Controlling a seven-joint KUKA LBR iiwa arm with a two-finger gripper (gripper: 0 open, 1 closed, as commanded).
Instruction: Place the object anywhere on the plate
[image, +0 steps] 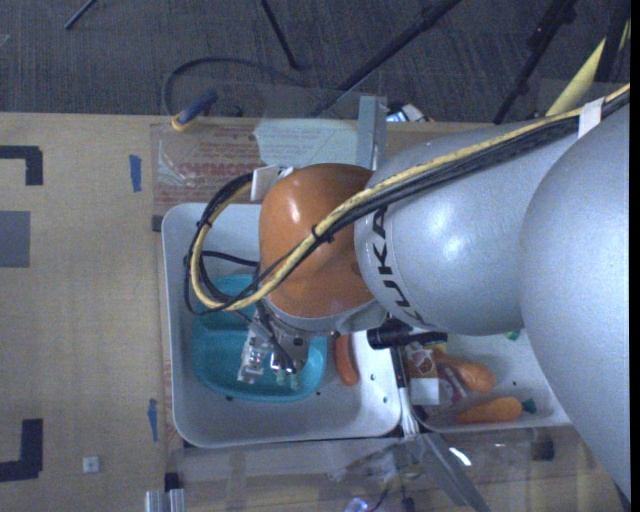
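A teal plate (222, 362) lies in the left white bin (290, 428), toward its near side. My gripper (268, 362) hangs directly over the plate's middle, reaching down from the orange wrist band (305, 250). The arm hides the plate's far part. A small orange, sausage-shaped object (345, 362) lies on the bin floor just right of the plate's rim, apart from the gripper.
The right bin (545, 415) holds an orange rounded item (472, 377), a carrot-like piece (492, 409) and a small boxy item (423, 362). The grey arm covers most of both bins. Yellow and black cables (205, 262) loop over the left bin's far side.
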